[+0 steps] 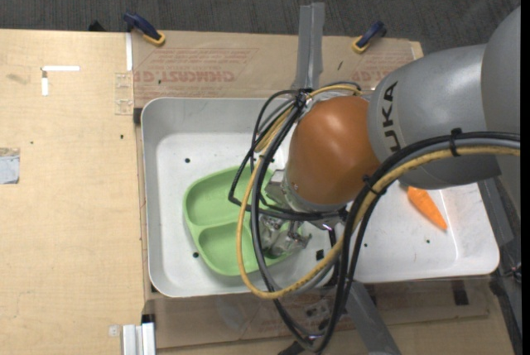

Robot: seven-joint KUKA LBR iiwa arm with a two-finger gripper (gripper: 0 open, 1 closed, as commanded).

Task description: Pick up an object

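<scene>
Looking down on your bench, you see the grey arm [464, 113] reaching in from the right, its orange band [331, 151] bulging over the middle of the view and hiding much of what lies under it. Below that band the gripper [281, 239] hangs low over the left bin [161, 179], right at the near edge of a green divided dish [214, 217]. Whether the claw is wide, narrow or closed on anything, you cannot tell — cables and the wrist cover it.

The green dish lies flat in the left bin, towards its near side, two compartments showing. Its right part is hidden beneath the wrist.

An orange carrot-shaped piece [427, 207] lies in the right bin [464, 250], well apart from the gripper, just beside the arm's lower edge.

Black and yellow cables [248, 221] loop from the wrist across the dish and down past the bin's front rim. Two clamps — one [144, 27] at the left, one [369, 35] at the right — grip the cardboard [207, 68] behind the bins.
</scene>
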